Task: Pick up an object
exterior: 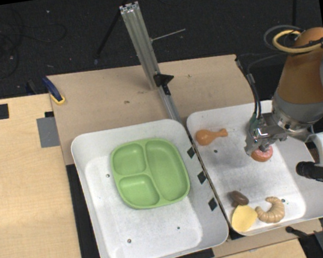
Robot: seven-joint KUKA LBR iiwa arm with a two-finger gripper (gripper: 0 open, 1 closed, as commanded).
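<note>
The fixed overhead view shows two shallow white bins side by side across the lower half of the frame. The left bin (106,237) holds a light green plastic plate with three compartments (150,173), lying flat near its centre. The right bin (241,173) holds the loose pieces: an orange drumstick-shaped toy (210,136) at its upper left, a small dark brown lump (239,197) lower down, a pale yellow rounded piece (244,218) just below that lump, and a tan curled croissant-shaped toy (271,209) just beside the yellow one at the bin's lower edge.

The grey arm with its orange band comes in from the right of the frame, and its gripper (260,143) sits low over the upper right part of the right bin, directly above a small pink and red round object (263,154) that peeks out beneath the metal fingers. Whether the jaws are apart or closed on it cannot be told from this angle.

The step in hand looks like the grasp itself, at the bottom of the reach. The next move calls for a firm closure around the pink object, then a straight lift clear of the bin floor.
</note>
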